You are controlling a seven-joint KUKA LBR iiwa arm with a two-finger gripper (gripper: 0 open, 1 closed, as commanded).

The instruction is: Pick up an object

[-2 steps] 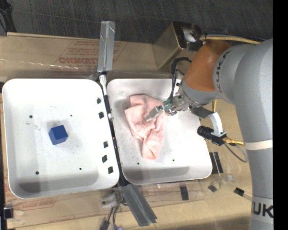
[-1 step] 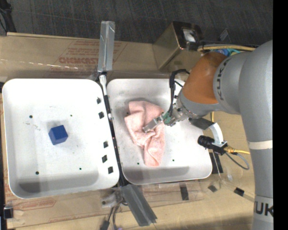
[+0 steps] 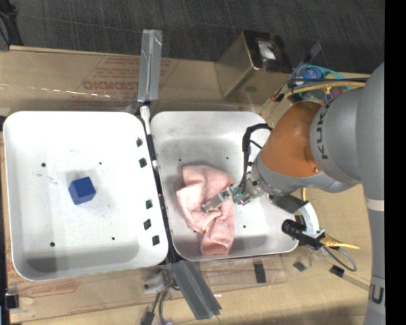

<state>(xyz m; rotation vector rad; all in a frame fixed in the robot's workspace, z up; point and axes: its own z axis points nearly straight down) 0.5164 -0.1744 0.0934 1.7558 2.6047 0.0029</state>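
Gripper (image 3: pixel 220 200) was down on crumpled pink cloth (image 3: pixel 206 208); finger state unclear, grasp unconfirmed, lift not done.

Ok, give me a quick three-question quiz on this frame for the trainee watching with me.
1. True or false: the small blue cube lies in the same shallow white bin as the crumpled pink cloth.
2. Which bin does the grey arm's tool reach into: A left, B right?
3. Fill in: the tool's tip sits on the pink ____.

Key: 1 false, the cube is in the left bin and the cloth in the right bin; 2 B; 3 cloth.
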